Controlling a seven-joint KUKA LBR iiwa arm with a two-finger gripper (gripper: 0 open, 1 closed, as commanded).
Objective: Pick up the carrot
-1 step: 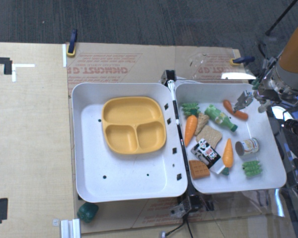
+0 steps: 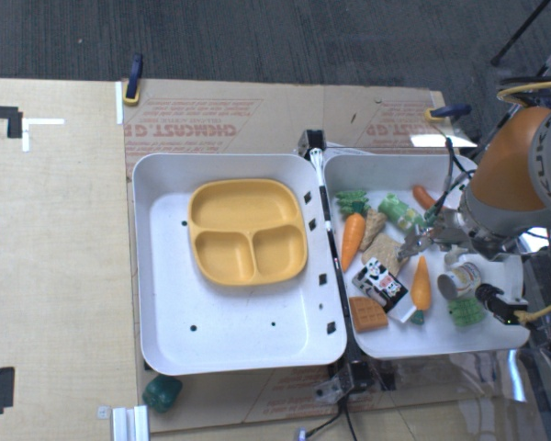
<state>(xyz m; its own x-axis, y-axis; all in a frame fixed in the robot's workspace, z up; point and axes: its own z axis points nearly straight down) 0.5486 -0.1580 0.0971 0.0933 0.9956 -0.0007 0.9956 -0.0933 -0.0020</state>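
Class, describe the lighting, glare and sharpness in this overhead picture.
Camera view: even, soft light; the yellow plate casts little shadow; bright glare on the cardboard behind the right bin; carrots sharp; gripper area cluttered, hard to read.

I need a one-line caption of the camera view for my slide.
Arm's hand hovers over right bin of toy food, between two carrots; yellow plate in left bin.

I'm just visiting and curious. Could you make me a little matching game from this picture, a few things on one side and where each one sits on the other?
Things:
1. yellow divided plate
2. carrot
3. green toy
4. blue clamp

Places:
A. on the bench, outside the left bin's near corner
B. in the right bin, close to the wall between the bins
C. on the far edge of the cardboard sheet
D. in the left bin

Pairs: 1-D, 2-B, 3-A, 4-C
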